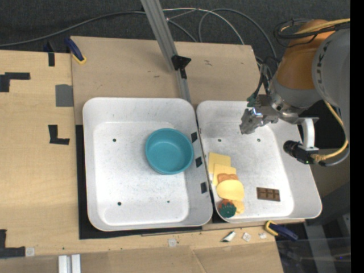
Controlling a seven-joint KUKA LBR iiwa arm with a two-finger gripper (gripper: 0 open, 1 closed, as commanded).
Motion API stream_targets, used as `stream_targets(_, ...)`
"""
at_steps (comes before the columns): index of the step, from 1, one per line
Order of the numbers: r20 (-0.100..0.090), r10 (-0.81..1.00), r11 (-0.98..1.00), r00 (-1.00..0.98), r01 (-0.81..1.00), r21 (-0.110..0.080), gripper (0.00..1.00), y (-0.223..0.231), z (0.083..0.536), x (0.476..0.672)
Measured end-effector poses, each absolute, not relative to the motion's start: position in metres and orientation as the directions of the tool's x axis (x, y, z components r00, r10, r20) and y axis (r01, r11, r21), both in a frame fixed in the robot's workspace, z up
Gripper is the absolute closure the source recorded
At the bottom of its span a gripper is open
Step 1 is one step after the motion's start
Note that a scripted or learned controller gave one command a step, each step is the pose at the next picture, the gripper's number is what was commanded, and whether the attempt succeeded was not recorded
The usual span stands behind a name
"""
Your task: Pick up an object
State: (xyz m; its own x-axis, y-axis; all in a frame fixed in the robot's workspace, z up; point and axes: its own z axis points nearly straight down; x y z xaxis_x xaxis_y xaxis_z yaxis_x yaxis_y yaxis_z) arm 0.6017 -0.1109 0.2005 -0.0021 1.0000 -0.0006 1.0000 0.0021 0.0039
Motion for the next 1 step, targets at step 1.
stream_targets(1, -0.001, 1.0, 0.002, -0.002, 1.0, 0.005, 1.0, -0.1107, 0.2537, 0.6029)
